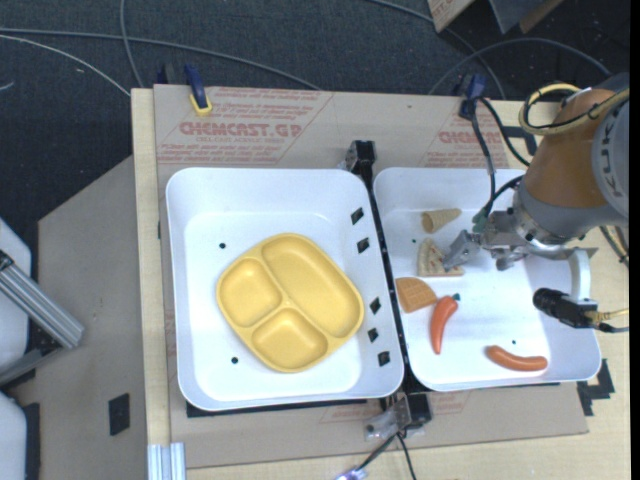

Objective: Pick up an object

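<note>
Overhead view of the bench with two white bins side by side. The left bin [190, 298] holds a yellow divided plate [289, 301]. The right bin [570, 368] holds several small toy foods: a cone [440, 218] near the back, a tan ridged piece [431, 258] below it, an orange wedge [415, 292] by the left wall, a chili pepper [443, 323] just beside the wedge, and a sausage [517, 359] near the front edge.

The arm [575, 168] reaches in from the right, and its gripper [462, 252] hangs low over the back part of the right bin, just beside the tan ridged piece. Whether the gripper is wide, narrow, or closed on anything cannot be told from this angle; nothing is visibly held.

Step in hand, as judged: the approach to a grasp, with the tan ridged piece the likeliest target. The next move calls for centring over that piece, closing on it, and lifting straight up.
</note>
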Tool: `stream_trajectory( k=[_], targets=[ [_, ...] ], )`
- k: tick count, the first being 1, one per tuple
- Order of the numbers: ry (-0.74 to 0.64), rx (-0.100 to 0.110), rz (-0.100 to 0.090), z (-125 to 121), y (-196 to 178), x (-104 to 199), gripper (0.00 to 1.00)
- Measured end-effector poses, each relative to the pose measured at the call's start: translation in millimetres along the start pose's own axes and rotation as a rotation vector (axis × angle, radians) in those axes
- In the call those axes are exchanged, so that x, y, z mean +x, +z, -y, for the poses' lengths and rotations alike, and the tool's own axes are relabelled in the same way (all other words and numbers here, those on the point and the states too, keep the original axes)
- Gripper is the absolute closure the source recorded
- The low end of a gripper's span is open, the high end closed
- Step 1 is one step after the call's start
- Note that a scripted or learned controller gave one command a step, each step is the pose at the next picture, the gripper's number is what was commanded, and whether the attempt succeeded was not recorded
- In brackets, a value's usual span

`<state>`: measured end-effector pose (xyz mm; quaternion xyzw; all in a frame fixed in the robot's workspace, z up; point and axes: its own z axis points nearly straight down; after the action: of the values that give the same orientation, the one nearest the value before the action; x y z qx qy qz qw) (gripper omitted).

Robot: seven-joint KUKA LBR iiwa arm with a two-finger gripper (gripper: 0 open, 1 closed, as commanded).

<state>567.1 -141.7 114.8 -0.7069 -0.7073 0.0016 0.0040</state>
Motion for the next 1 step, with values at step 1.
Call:
stream_trajectory(
  k=[1],
  targets=[
    [0.0,-0.009,0.002,-2.3,-14.8,-0.8,1.0]
  ],
)
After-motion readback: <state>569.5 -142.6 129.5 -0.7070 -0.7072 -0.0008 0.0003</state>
